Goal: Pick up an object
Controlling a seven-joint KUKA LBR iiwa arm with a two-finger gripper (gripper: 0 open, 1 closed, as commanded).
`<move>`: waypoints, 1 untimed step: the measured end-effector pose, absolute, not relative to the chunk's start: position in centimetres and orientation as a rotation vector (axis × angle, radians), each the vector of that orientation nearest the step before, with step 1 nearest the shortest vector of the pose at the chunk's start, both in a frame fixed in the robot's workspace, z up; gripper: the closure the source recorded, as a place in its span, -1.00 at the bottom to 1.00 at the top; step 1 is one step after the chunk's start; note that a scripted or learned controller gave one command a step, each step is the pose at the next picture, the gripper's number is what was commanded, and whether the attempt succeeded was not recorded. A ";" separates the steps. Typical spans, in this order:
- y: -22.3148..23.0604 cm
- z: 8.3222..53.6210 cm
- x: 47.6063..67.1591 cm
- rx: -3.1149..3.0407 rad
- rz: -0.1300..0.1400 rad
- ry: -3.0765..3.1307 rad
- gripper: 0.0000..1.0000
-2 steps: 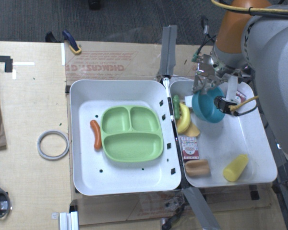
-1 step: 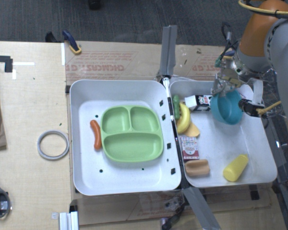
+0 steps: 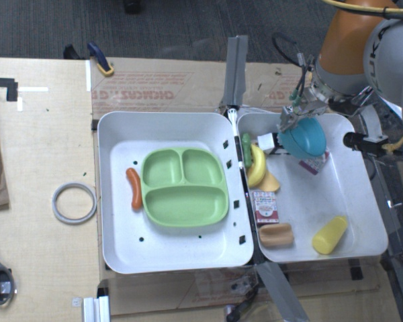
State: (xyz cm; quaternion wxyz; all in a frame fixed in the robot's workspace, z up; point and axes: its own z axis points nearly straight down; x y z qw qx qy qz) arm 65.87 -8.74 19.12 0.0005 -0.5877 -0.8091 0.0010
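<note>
A teal plastic bowl [image 3: 305,137] hangs tipped at the back of the right white bin [image 3: 363,200], its rim pinched between my fingers [image 3: 290,121]. With so thin a hold on one edge, I judge it could swing or slip and drop onto the yellow banana [image 3: 256,166] just beside it, or the small carton [image 3: 265,207] nearer the front.

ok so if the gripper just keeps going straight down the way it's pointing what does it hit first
Most likely the teal bowl: the gripper sits right at its upper rim in the right bin, pointing down onto it. Whether it is already touching is unclear from this slanted view. The banana lies off to the side.
</note>
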 end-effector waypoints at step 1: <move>-8.7 19.2 65.9 -1.847 0.002 -2.542 -1.00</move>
